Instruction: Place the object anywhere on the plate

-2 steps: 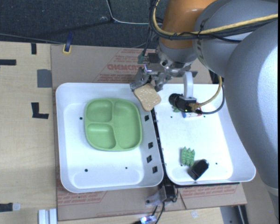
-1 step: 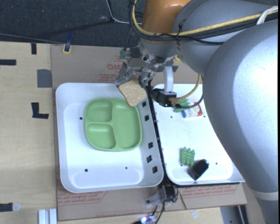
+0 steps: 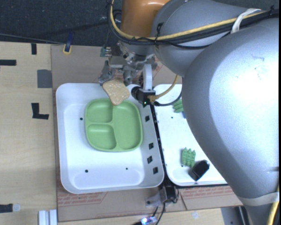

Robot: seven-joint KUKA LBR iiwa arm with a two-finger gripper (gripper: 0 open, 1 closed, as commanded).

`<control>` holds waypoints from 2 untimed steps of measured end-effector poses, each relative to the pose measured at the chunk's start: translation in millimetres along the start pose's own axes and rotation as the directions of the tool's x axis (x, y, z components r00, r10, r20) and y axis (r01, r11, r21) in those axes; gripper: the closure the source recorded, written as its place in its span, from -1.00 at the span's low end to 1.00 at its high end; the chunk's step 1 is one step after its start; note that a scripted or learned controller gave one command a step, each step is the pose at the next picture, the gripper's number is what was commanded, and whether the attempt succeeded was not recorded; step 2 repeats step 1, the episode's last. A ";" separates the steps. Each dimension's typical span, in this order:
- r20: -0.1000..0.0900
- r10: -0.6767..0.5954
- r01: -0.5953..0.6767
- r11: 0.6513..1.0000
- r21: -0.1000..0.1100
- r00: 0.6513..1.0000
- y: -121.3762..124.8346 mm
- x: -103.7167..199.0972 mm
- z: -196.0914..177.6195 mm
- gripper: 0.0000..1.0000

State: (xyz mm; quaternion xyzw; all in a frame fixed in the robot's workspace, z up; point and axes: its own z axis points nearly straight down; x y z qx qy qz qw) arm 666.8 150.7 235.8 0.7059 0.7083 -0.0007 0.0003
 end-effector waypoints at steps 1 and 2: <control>0.000 0.001 -0.001 1.000 0.001 1.000 -0.6 -1.0 -0.4 -1.00; 0.000 0.001 -0.001 1.000 0.001 1.000 -0.6 -1.0 -0.4 -1.00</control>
